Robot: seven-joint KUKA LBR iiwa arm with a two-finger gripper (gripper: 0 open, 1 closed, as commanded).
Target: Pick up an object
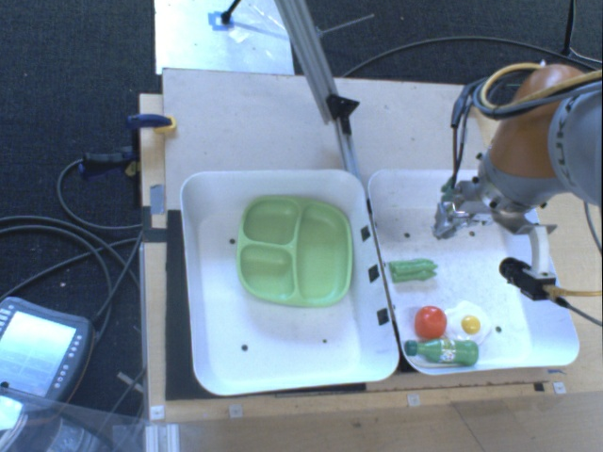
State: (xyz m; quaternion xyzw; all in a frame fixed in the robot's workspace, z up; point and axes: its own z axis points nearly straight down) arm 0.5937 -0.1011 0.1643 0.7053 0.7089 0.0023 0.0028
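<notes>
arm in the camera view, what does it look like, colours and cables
The arm is a rounded grey body with a glossy orange band above the wrist. Yellow and black cables loop over its top. The gripper is bare silver metal. A small black block with a yellow cable sits below the wrist.

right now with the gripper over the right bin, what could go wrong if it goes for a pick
The gripper hovers above bare floor, apart from the green pod; closing here would likely grab nothing. The tomato, fried egg and green bottle crowd the right bin near its front wall, so a pick there may knock neighbours.
</notes>
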